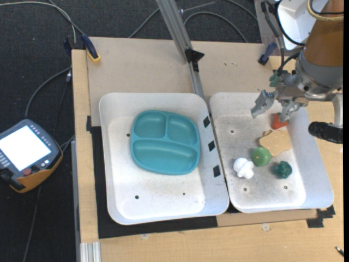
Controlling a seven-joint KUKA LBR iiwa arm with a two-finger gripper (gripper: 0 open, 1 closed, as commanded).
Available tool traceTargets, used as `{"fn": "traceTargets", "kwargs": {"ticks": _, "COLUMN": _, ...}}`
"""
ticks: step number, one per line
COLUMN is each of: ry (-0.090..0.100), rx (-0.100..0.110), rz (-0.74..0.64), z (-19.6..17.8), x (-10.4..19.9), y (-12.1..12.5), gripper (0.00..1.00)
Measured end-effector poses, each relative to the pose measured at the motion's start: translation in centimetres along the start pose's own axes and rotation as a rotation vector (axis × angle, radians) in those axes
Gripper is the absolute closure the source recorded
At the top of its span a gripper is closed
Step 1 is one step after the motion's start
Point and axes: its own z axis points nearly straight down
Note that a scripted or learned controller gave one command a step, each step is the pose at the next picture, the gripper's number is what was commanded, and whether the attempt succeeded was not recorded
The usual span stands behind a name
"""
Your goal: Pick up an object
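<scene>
So the grey arm with the orange band (327, 34) comes in from the right and its jaws (275, 107) are up over the back part of the right-hand shallow white bin (240, 192). The two metal fingers (262, 103) look spread apart, and there's nothing pinched between them as far as I can see.

Stuff in that right bin: a small orange-red object (280, 122) sits right under the right finger, partly covered by it, so I can't tell if they touch. Just in front of that lies a flat tan piece shaped like a slice of bread (275, 142). A round green ball-like thing (261, 156) is touching the tan piece's front-left edge. A white lumpy toy (244, 167) is just left of the green ball, and a dark green, bushy, broccoli-looking piece (282, 170) sits to the right of the ball, near the front. All of them are bunched in the right half of that bin; the left half is bare, scuffed plastic.

The left shallow white bin (158, 206) has a teal plastic divided plate (164, 142) with three compartments lying flat about in the middle, nothing in it.

Both bins sit side by side on the pale wooden tabletop (136, 64). A slanted metal pole (175, 22) runs down to the gap between them. Off the tabletop to the left, a handheld control pendant with a lit white screen (24, 154) lies on the dark floor among some cables.
</scene>
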Motion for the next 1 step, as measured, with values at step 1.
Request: {"fn": "traceTargets", "kwargs": {"ticks": 1, "ry": -0.001, "rx": -0.012, "rz": -0.002, "z": -0.65, "x": 0.02, "y": 0.18, "gripper": 0.0}}
